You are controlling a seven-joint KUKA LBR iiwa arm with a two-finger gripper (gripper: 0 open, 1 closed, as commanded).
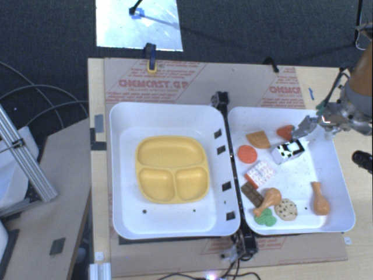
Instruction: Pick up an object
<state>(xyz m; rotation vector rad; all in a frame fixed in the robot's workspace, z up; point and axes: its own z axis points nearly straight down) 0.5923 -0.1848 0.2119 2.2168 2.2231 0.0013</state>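
Nearest the camera, along the front wall of the right-hand shallow white plastic bin [333, 177], lie a small green toy vegetable [265, 217], a round speckled toy cookie [286, 209] and a tan toy drumstick [268, 199], with a second tan drumstick [319, 198] apart near the right wall. They lie loosely scattered, probably tipped in as pick candidates. Just behind sit a dark brown chocolate-bar piece [252, 193], a pink-and-white patterned wafer [260, 171] and a flat red-orange disc [247, 154]. The left-hand white bin [125, 156] carries a yellow divided plastic tray [172, 169], likely a drop target. Further back, a black-and-white patterned block [289, 150] lies tilted, with open floor around it; judged the easiest target. The two-finger gripper [304, 127] hangs just behind and right of this block, beside a small red-orange piece [285, 132] and near an orange wedge [258, 139]. Whether the gripper is spread or closed cannot be told, and nothing is seen held. Beyond, brown printed cardboard [175, 80] underlies both bins, pinned by a blue-and-yellow clamp [151, 57]; a reflective silver sheet [139, 16] lies farthest.
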